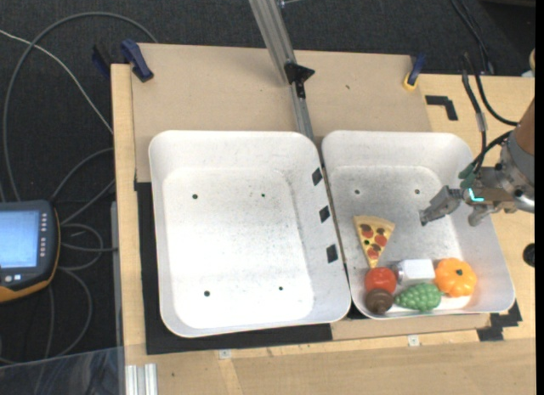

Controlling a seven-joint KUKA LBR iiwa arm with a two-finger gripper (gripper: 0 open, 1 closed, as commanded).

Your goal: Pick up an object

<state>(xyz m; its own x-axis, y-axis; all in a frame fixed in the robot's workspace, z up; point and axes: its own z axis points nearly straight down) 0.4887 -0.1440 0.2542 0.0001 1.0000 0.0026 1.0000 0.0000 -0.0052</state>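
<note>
Objects for picking are all sitting in the near corner of the right bin [442, 143], none of them in the gripper's grasp. So the gripper [459, 209] is hanging over the right side of that bin with its two fingers spread apart and nothing between them. One finger [439, 206] is sticking out to the left, toward the middle of the bin, and the other one is pointing down nearer the bin's right wall. There's a little teal light glowing on the gripper body, and the arm is coming in from the right edge.

Working outward from there: closest to the gripper is the orange pumpkin-looking thing [456, 276], down below it near the front wall. Just left of that a small white block [416, 269] is lying, and a bumpy green piece [417, 298] is resting right in front of the block, touching or nearly touching it. Further left, a red tomato-ish ball [382, 279] is sitting with a brown round thing [379, 301] tucked against its front side. A pizza slice [373, 238] is lying flat a bit above that cluster, tip pointing toward the front.

The left bin [234, 232] is sitting right beside it, touching along the middle edge. A metal pole [270, 24] is running down from the top toward the seam between the bins, and a handheld pendant with a screen [25, 245] is lying off the bench at far left.
</note>
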